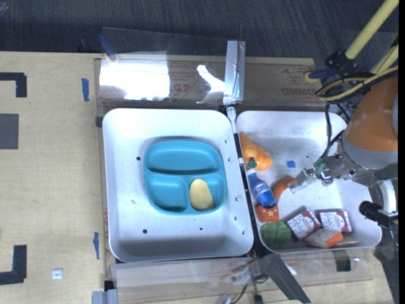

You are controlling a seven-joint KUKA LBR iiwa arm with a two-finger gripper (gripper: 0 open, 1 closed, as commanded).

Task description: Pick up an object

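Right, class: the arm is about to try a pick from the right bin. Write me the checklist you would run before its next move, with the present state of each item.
1. Things to pick in the right bin: ok. An orange toy, a blue bottle, a green item and two packets lie there.
2. Gripper over that bin: ok, it sits above the bin's middle.
3. Fingers open or shut: cannot tell, too small and blurred.
4. Anything held already: cannot tell.
5. Target standing free: not ok. The things crowd along the left wall and near edge, several touching.
6. Left bin: ok. Its blue tray holds a yellow item.
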